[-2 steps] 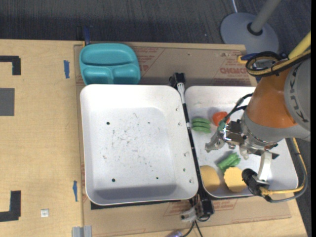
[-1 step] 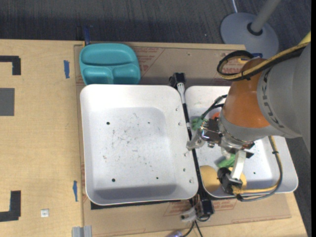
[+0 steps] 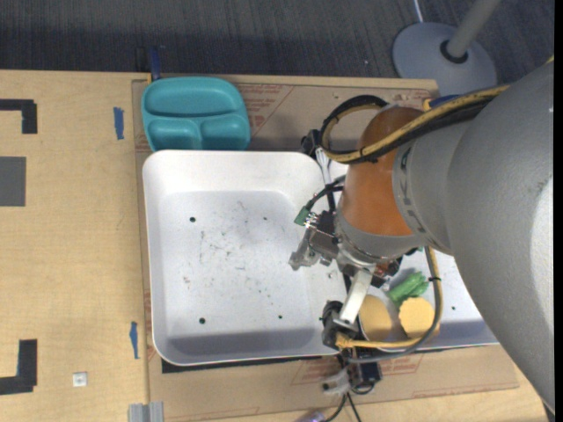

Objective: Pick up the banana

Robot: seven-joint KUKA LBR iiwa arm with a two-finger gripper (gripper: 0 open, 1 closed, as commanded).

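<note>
The grey arm (image 3: 475,174) is hanging over the shallow white left bin's (image 3: 220,262) right rim, its pincer (image 3: 308,250) too blurred to tell apart from together. Probably the yellow curved banana (image 3: 420,316) is lying in the right bin (image 3: 462,315), untouched, awaiting approach.

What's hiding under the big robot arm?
Peeking out under the arm in the right bin: a green thing and a yellow thing, maybe the banana. The arm covers the rest of that bin.
</note>
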